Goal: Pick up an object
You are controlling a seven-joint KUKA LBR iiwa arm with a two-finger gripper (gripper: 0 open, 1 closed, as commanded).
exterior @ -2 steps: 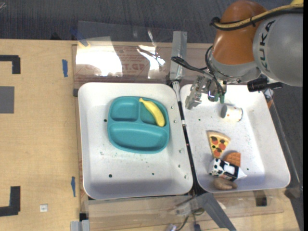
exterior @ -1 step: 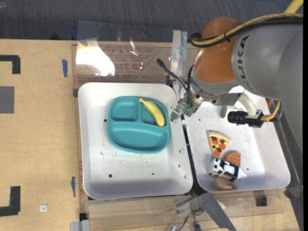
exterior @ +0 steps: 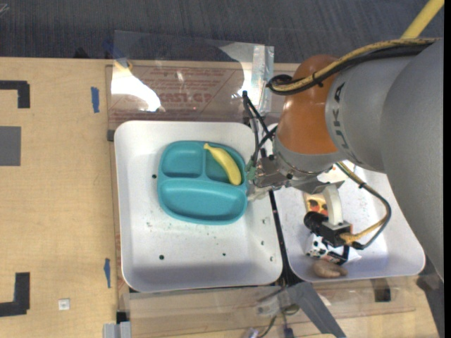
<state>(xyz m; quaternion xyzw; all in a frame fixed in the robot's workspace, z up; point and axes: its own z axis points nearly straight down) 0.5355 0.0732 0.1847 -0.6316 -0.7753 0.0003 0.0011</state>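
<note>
A teal divided tray [exterior: 197, 192] lies in the left white bin [exterior: 141, 252]. A yellow banana [exterior: 224, 163] rests in the tray's upper right compartment. My gripper [exterior: 256, 179] hangs at the tray's right rim, just right of the banana and over the ridge between the two bins. The grey arm and its orange band [exterior: 306, 115] cover most of the gripper from above. In the right bin [exterior: 394, 248] lie a small orange and white object [exterior: 316, 204], a black and white toy [exterior: 324, 246] and a brown rounded object [exterior: 325, 270].
A clear plastic sheet [exterior: 183, 90] stands behind the left bin. The arm's black cable [exterior: 373, 220] loops over the right bin. Wooden bench surface [exterior: 56, 203] extends to the left.
</note>
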